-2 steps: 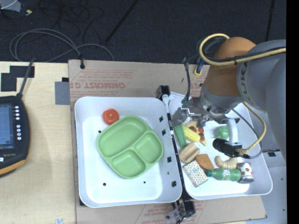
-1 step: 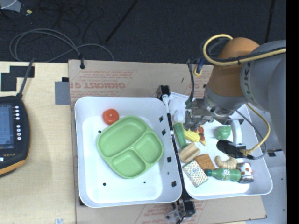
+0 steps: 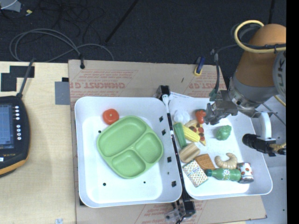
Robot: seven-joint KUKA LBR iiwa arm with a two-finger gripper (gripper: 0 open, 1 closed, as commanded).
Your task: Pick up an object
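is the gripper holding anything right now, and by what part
It cannot be told. The gripper sits low over the right bin, beside a small red toy and near the green one, but nothing is visibly between its fingers.

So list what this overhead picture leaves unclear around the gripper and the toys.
- Gripper: dark and small, so finger state is unreadable.
- Red toy: partly covered by the gripper; whether it touches it is unclear.
- Small can: label too small to read.
- Arm: cut off at the right side.
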